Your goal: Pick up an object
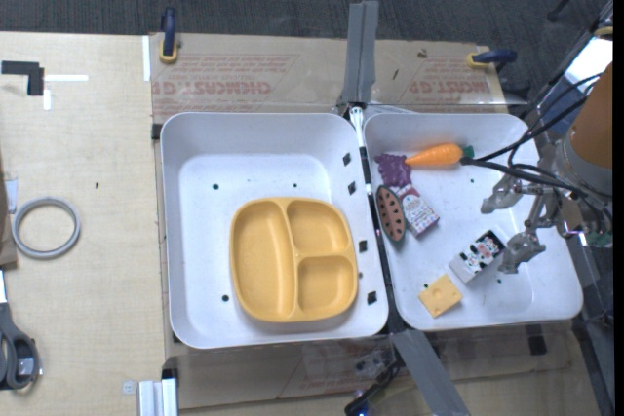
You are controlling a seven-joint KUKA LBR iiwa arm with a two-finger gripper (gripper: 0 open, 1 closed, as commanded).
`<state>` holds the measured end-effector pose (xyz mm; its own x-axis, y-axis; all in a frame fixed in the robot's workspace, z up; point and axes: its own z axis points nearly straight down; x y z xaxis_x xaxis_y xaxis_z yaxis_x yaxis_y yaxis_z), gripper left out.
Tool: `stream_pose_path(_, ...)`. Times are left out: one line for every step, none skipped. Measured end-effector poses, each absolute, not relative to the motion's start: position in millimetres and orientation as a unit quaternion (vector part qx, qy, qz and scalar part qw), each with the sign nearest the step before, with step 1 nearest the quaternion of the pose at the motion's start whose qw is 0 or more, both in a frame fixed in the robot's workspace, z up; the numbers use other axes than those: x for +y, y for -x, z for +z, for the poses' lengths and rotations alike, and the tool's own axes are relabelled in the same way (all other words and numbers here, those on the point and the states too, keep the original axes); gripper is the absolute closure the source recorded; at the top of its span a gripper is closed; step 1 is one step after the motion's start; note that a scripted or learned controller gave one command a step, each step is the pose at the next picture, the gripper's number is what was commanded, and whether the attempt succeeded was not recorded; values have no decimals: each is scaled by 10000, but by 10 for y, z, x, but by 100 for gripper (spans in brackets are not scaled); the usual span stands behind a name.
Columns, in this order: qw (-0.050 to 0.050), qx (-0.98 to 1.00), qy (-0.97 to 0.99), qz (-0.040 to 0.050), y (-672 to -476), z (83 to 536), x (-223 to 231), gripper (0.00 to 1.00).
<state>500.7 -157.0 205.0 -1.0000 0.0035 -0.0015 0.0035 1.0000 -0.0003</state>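
The gripper [515, 224] hangs low over the right bin [546, 307], and its two fingers stand apart, so it is open. Nothing sits between them. One finger points out near the top and the other sits lower down.

Right by the lower finger lies a small black and white box [479, 256]. It looks like it is touching that finger or just beside it, but the fingers are not around it. This box is the closest thing to pick, so I think it is the one the arm is going for.

A bit nearer the front edge of the bin, past the box, sits a yellow cheese block [441, 296].

Farther to the gripper's side, toward the wall between the bins, lie a pink and white carton [418, 212], a brown oval toy [391, 213] and a purple bunch [394, 170]. An orange carrot [435, 155] lies near the back of the bin.

Farthest away, in the left bin [195, 229], rests a yellow plate with three parts [292, 259].

The step looks like getting lined up for a grab. Next the gripper needs to slide over so the box is between both fingers, go down, then squeeze and lift.
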Motion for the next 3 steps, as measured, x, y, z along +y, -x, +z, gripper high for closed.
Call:
stream_pose_path(11, 10000, -73, -1, -5073, 1984, -1205, 0)
stream_pose_path(52, 9951, -986, -2, -5270, 966, -1100, 0)
stream_pose_path(85, 9540, -2997, 6, -6123, 988, -1240, 0)
